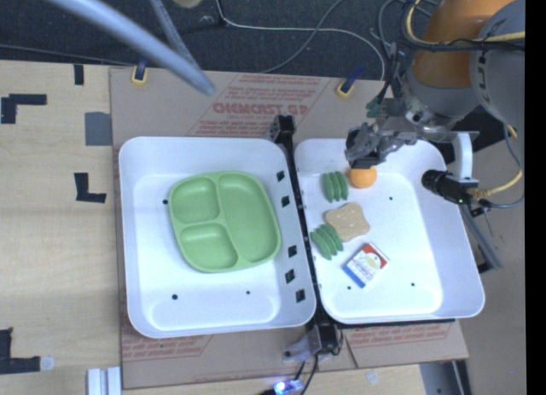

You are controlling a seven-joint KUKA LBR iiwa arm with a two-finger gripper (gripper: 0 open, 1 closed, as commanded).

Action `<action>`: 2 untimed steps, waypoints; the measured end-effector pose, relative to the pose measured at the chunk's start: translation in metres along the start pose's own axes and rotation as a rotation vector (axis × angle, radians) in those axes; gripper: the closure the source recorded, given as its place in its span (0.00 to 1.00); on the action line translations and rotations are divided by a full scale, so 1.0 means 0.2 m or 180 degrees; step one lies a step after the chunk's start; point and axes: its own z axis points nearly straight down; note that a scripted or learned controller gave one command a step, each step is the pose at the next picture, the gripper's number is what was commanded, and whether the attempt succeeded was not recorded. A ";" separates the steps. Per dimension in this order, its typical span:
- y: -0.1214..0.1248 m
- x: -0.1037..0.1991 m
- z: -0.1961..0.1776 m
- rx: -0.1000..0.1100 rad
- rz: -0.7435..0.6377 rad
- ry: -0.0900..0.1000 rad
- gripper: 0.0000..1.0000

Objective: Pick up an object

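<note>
The right bin holds an orange ball, two green pea-pod pieces, a tan bread slice and a small white, red and blue packet. My gripper hangs over the bin's far side, directly above the orange ball and touching or nearly touching its top. The dark fingers hide the ball's upper edge. The grey arm with its orange band reaches in from the upper right.
In the left bin lies a green three-compartment plate. A black divider with clips runs between the bins. Cables loop behind the right bin, and a grey pole slants across the upper left.
</note>
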 end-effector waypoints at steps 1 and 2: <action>-0.02 0.29 0.05 0.0005 -0.0002 0.0000 1.00; 0.00 0.55 0.02 0.0000 -0.0004 0.0001 1.00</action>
